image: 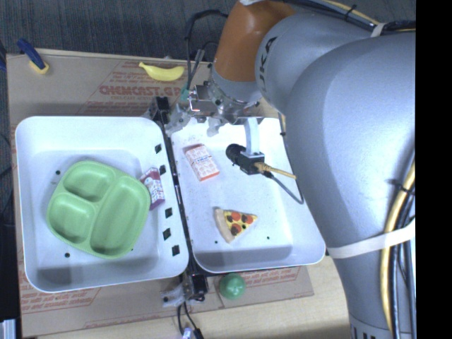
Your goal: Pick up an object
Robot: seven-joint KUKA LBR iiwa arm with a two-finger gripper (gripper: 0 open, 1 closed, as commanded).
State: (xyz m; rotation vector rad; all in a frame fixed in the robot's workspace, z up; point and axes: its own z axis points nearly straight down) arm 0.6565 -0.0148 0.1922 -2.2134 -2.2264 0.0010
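Gripper [206, 115] hangs over the right bin's [296, 249] far edge, open or closed you can't tell, box [201, 161] just beside it, pizza [234, 224] further down, plate [99, 207] and packet [153, 187] touching in the left bin [28, 189].

Bulky grey arm [339, 119], orange band [244, 37], black cables, white strap

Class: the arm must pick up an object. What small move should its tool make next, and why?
Probably ease the tool toward the view's bottom edge until it stands over the red-and-white packet. The tool hangs at the far end of the right bin, and that packet lies flat just below it in the view, nearer than the pizza slice and apart from it.
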